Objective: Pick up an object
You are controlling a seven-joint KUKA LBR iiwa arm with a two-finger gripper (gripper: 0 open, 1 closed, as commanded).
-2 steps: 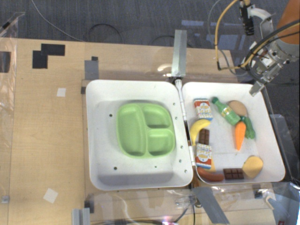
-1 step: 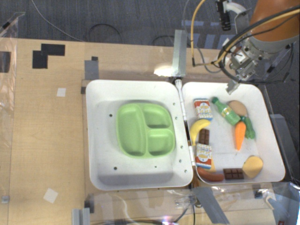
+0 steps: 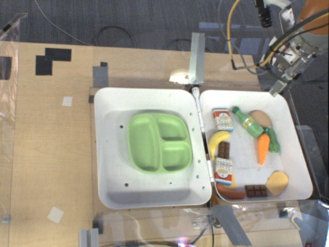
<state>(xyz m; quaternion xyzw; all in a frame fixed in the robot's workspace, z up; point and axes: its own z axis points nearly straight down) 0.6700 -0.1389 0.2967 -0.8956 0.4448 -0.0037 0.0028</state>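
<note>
Inside the right bin (image 3: pixel 295 138): two cartons (image 3: pixel 222 120), two chocolates (image 3: pixel 223 149), one banana (image 3: pixel 217 140), one carrot (image 3: pixel 262 147); fingers' (image 3: pixel 281 84) state indiscernible.

From my feed, the surface (image 3: pixel 56 153) is pale wood, lit evenly from above with a bright glare spot (image 3: pixel 178 77) near its far edge. Beyond it I see dark grey carpet (image 3: pixel 128 9) with a thin cable (image 3: pixel 67 27) looping across it. Black tape patches (image 3: pixel 51 59) sit at the surface's far left, and two small pale squares (image 3: pixel 67 101) lie on the wood, one far, one near. A grey metal post (image 3: pixel 196 58) stands at the far edge, with small grey brackets (image 3: pixel 101 76) close by. A clear plastic sheet (image 3: pixel 7 112) borders the left side, and another runs along the near right corner.
</note>
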